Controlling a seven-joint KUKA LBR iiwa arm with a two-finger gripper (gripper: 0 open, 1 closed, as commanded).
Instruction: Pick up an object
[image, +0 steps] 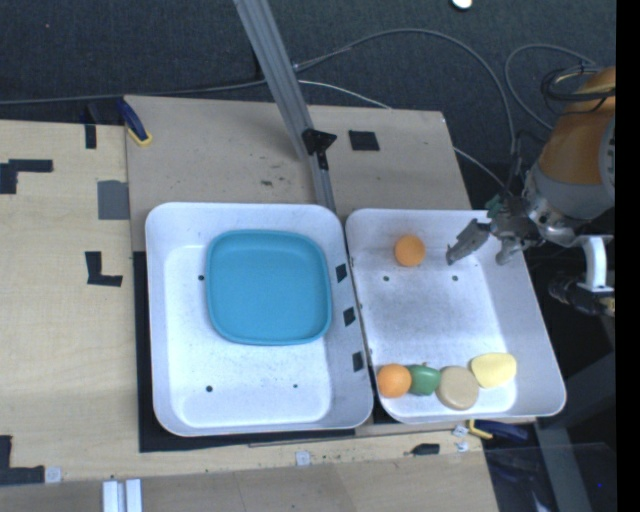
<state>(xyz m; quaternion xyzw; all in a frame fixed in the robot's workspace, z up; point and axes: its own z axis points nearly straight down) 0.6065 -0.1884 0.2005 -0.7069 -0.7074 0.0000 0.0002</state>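
Camera view put you in the approach step of the pick: the gripper hung over the upper right part of the right bin, and nothing sat between its fingers. The two fingers were spread wide, one reaching toward the orange ball and the other angled back toward the arm.

The nearest candidate was that orange ball, lying alone on the bin floor, just beside the gripper on the side away from the arm. It was apart from the fingers, outside the gap between them, not touched by either tip as far as you could judge.

Four more things lay well apart from the gripper in a row along the bin wall nearest the camera: a second orange ball, a green piece, a tan disc and a yellow piece. The left bin held a blue plate.

Your next move, by my reading, called for shifting the gripper away from the arm until the orange ball sat between the fingers, then lowering and closing. A round thing like that would likely roll if one tip nudged it first.
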